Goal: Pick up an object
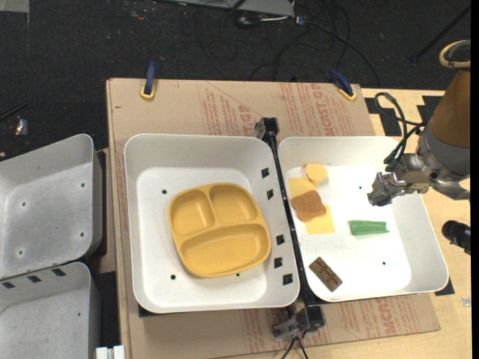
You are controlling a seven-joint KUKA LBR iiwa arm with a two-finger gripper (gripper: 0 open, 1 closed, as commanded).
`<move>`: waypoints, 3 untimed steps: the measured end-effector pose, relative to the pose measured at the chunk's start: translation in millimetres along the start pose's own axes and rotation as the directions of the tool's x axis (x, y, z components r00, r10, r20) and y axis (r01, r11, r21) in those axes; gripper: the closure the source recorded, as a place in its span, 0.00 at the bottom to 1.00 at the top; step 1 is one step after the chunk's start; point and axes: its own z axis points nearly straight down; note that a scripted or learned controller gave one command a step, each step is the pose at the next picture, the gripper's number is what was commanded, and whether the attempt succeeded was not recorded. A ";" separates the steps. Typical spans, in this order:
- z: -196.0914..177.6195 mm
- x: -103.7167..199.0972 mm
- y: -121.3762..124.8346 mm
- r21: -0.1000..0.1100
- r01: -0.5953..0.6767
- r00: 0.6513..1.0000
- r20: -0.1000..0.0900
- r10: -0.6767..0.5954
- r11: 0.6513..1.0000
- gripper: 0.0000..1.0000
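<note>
In the right bin lie a green flat piece, a brown toast-like piece resting on a yellow cheese-like slab, a small orange-yellow round piece and a dark brown chocolate-like bar. My gripper hangs over the right part of this bin, above and slightly right of the green piece. Nothing shows between its tips.
The left bin holds a yellow three-compartment plate. A black divider runs between the bins. Cardboard lies under both bins, with clamps at its far edge. Grey trays sit at the far left, and cables trail behind.
</note>
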 end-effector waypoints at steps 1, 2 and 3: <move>0.8 44.3 8.3 0.000 0.001 1.000 -0.001 -0.001 1.000 1.00; 16.5 90.0 25.6 0.001 0.001 1.000 0.000 -0.001 1.000 1.00; 31.0 139.9 41.2 0.001 0.002 1.000 -0.001 -0.002 1.000 1.00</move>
